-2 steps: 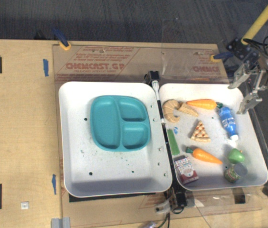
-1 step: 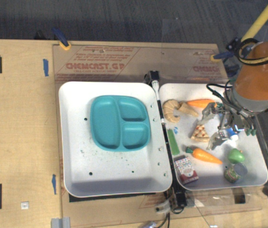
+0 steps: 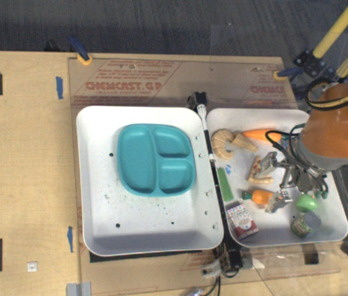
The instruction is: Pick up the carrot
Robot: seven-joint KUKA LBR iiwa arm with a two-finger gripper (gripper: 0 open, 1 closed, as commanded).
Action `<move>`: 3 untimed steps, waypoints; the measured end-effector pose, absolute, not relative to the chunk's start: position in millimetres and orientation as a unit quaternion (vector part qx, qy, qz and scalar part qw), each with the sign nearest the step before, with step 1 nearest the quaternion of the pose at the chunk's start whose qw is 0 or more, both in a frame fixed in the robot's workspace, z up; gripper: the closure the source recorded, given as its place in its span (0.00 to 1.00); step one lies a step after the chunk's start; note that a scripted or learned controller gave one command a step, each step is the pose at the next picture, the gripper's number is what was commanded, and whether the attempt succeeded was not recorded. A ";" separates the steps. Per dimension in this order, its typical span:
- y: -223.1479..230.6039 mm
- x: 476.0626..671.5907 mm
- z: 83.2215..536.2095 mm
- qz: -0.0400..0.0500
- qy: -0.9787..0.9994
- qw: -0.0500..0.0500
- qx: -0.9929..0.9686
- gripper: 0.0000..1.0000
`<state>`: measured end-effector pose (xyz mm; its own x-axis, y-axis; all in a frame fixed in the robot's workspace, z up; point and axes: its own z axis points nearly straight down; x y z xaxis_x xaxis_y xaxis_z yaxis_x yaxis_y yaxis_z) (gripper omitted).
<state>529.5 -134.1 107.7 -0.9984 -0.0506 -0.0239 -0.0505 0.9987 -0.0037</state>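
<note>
**Carrot lies by the right bin's far edge, gripper low beside it**

The carrot (image 3: 261, 134) lies on its side on the floor of the right bin (image 3: 334, 227), close to the bin's far edge and about midway along it. Its pointed end faces the left wall, and its thicker end runs under the black cables hanging from the arm. Nothing is clamped on it.

Just left of the carrot sits a pale croissant-shaped piece (image 3: 223, 143), with a tan cone-shaped piece (image 3: 245, 142) between the two, touching or nearly touching the carrot's tip. Nearer the middle of the bin lies a beige and brown item (image 3: 261, 170), and below that a small orange ball (image 3: 261, 197). A green stick (image 3: 224, 184) lies along the left wall. A small printed box (image 3: 242, 219) rests in the near left corner. Toward the near right corner are a bright green ball (image 3: 306, 203) and a darker mottled lump (image 3: 301, 226).

The gripper (image 3: 287, 187) hangs over the middle of the right bin, nearer than the carrot and apart from it, with metal fingers spread open and nothing between them. The orange band (image 3: 336, 131) of the arm rises above it at the bin's right edge.

The left bin (image 3: 100, 227) carries a teal divided tray (image 3: 157, 159) near its centre.
</note>
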 end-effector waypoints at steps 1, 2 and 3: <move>-127.6 499.6 100.2 -0.003 0.999 0.027 0.030 0.00; -99.5 495.1 100.9 -0.007 1.000 0.026 -0.009 0.00; -106.3 497.1 100.6 -0.004 0.999 0.025 -0.038 0.00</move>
<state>497.1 -106.3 100.6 -0.9960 -0.0752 -0.0492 -0.0748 0.9972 -0.0091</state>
